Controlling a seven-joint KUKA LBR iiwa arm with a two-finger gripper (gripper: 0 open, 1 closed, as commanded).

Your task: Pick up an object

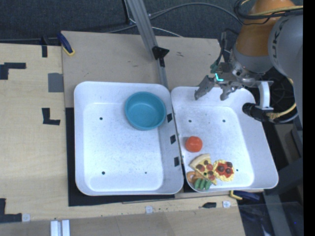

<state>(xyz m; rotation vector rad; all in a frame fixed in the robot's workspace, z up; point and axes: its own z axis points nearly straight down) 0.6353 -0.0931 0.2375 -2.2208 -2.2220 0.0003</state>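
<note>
My gripper (214, 93) hangs over the far edge of the right bin (256, 146), its two grey fingers spread apart with nothing between them. A small red-orange ball (193, 143) lies in the right bin near its left wall, well below the gripper. Toward the near left corner of that bin lie a toy pizza slice (202, 165), a yellow piece with red spots (224, 170) and a small green piece (202, 183), bunched together. A blue bowl (144, 110) sits upright in the left bin (98, 151), at its far right.
A slanted grey metal pole (145, 28) runs down from the top to the gap between the bins. Black cables loop around the arm at the right. Beige bench surface with black tape marks lies to the left of the bins.
</note>
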